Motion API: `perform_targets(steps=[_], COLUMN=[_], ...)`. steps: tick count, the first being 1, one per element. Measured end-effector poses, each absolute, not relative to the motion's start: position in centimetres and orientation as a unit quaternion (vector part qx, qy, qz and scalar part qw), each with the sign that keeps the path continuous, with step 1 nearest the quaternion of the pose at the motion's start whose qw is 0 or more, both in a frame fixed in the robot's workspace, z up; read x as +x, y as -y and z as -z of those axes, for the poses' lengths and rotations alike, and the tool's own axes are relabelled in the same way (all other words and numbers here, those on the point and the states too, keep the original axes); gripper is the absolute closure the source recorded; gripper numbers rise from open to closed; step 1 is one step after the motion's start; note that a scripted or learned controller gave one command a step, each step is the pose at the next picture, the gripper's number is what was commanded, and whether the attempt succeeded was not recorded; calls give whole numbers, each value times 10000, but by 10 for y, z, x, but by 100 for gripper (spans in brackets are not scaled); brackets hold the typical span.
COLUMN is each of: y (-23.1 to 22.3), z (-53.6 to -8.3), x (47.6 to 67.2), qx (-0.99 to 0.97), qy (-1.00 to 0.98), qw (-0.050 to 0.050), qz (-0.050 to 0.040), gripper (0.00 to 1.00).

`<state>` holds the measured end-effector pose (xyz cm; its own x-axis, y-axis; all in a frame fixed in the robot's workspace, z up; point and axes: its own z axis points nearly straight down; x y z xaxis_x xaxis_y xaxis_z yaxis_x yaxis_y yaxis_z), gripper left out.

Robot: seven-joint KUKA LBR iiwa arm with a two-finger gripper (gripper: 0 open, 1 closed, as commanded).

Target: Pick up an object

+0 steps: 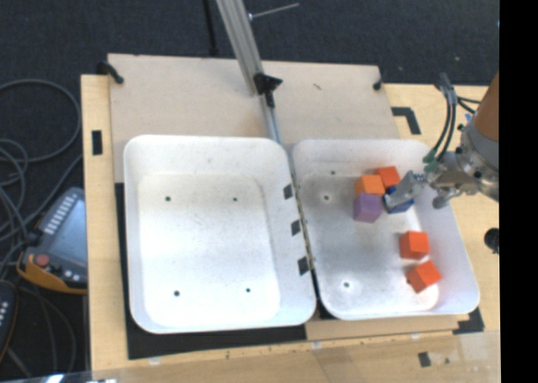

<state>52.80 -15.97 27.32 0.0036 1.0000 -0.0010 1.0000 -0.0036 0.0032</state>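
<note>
1. You are at the approach step: the tool (414,191) sits low over the right bin (336,230), just beside a cluster of two orange blocks (378,181), a purple block (366,207) and a small blue piece (398,202).
2. You cannot tell whether the tool is apart or together; nothing is plainly clamped in it.
3. Two more orange cubes (418,260) lie well apart, nearer the bin's front edge.
4. Next, you likely need to settle over one block and close squarely.
5. The blue piece is partly hidden by the tool, and the arm is cut off at the right. The left bin (210,230) holds no blocks.
</note>
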Motion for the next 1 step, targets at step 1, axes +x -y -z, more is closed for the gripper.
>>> perform_targets(steps=[1], y=[154], z=[-95], x=[602], qx=[7059], qy=[-7083], qw=[29], qz=[-2], gripper=[0])
